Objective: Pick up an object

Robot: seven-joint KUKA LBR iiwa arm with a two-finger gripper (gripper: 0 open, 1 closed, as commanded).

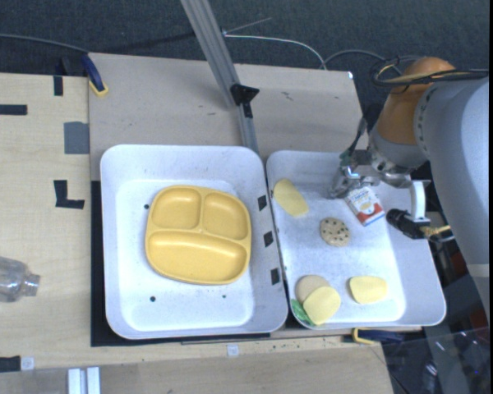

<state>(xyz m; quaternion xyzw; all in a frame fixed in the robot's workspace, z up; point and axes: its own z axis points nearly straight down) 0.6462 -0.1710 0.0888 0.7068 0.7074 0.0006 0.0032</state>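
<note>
Camera view: gripper (349, 179) state I cannot tell; beside the carton (366, 204), it may only push it away.

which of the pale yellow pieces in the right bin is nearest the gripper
The yellow piece at the bin's upper left, beside the divider, is nearest the gripper. The other two lie along the bottom edge.

No legible text, brand, number or sign anywhere. Red-and-white printing on the small carton (366, 205) in the right bin (411, 298), too blurred to read. Black angular tape marks (66, 194) on the tabletop (33, 154), plain shapes rather than letters or numerals.
</note>
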